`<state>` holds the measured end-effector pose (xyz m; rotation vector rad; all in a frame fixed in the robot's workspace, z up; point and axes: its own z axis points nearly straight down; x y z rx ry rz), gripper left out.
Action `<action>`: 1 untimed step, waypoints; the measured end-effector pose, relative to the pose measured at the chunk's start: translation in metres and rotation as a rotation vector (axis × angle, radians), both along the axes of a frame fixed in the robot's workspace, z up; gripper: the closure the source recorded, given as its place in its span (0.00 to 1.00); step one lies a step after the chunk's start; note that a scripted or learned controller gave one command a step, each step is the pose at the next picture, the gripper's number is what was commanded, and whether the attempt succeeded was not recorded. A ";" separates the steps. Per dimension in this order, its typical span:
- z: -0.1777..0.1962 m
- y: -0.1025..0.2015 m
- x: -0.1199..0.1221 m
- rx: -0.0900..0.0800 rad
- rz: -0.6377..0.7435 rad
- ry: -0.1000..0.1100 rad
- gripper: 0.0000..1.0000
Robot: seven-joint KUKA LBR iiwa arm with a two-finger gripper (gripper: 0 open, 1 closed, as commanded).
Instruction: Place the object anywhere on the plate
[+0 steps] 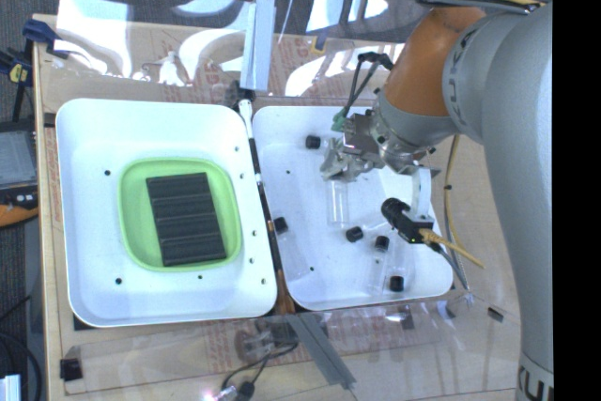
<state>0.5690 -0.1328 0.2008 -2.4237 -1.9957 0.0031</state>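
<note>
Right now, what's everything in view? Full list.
left bin: one, white, left side of the bench
right bin: one, white, right beside the left bin
plate: one, green, middle of the left bin
ridged block: one, dark grey, lying flat on the plate
small black pieces: four, black, scattered across the right bin, too small to identify
arm: one, grey with an orange band, reaching in from the right
gripper: one, metallic, over the upper part of the right bin
</note>
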 end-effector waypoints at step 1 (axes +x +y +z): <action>0.000 0.000 0.000 0.000 0.000 0.000 0.00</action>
